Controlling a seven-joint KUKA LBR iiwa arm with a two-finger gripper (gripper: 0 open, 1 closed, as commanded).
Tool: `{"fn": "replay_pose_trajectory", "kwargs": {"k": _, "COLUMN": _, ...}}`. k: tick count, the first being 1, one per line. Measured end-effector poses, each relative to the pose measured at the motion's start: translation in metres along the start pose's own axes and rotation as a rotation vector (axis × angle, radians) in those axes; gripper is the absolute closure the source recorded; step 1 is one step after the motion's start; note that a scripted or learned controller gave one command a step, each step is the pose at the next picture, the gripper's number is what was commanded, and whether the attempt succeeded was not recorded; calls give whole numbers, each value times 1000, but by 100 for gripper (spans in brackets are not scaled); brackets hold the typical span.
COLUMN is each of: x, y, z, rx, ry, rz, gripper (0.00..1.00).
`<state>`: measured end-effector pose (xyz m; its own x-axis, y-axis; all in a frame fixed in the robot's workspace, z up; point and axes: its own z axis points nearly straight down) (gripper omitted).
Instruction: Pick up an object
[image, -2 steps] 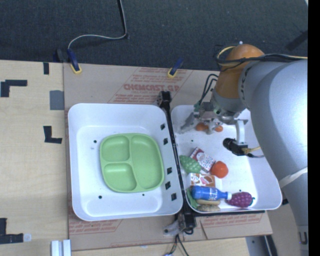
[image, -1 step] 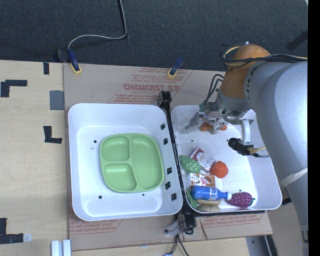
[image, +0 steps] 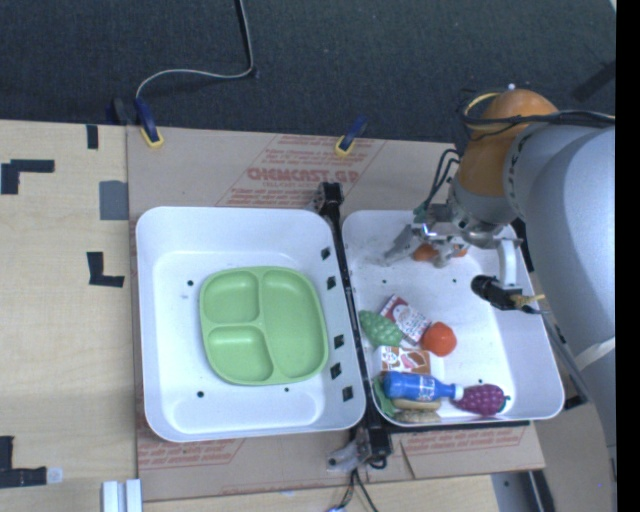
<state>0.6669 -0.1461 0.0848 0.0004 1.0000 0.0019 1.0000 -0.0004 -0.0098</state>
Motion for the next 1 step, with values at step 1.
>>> {"fn": "replay_pose_trajectory", "kwargs": {"k": 1, "x": -37, "y": 1, "z": -1, "rx": -7, "ry": -3, "rz": -1, "gripper": 0}}
